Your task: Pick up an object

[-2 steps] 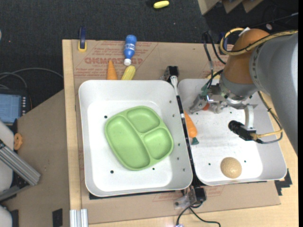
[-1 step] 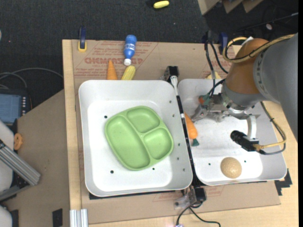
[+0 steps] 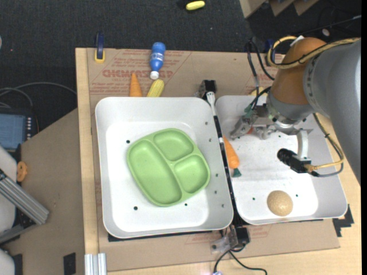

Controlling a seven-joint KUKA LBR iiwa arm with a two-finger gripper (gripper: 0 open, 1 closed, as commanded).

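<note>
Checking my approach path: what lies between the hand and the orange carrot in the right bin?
Nothing: the camera view shows only bare floor of the right bin between the hand and the carrot, which lies against its left wall.

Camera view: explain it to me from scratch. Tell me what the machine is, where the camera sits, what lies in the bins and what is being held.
One camera, fixed above the bench, looks down at a slant. The grey machine with the orange band is a robot arm reaching in from the right. At its tip is the gripper, its pincer for picking things up, over the far part of the right bin. Two shallow white bins sit side by side. The left bin holds a green divided plate. The right bin holds an orange carrot by its left wall and a tan ball near the front. Both lie on the bin floor, and I see nothing held.
</note>
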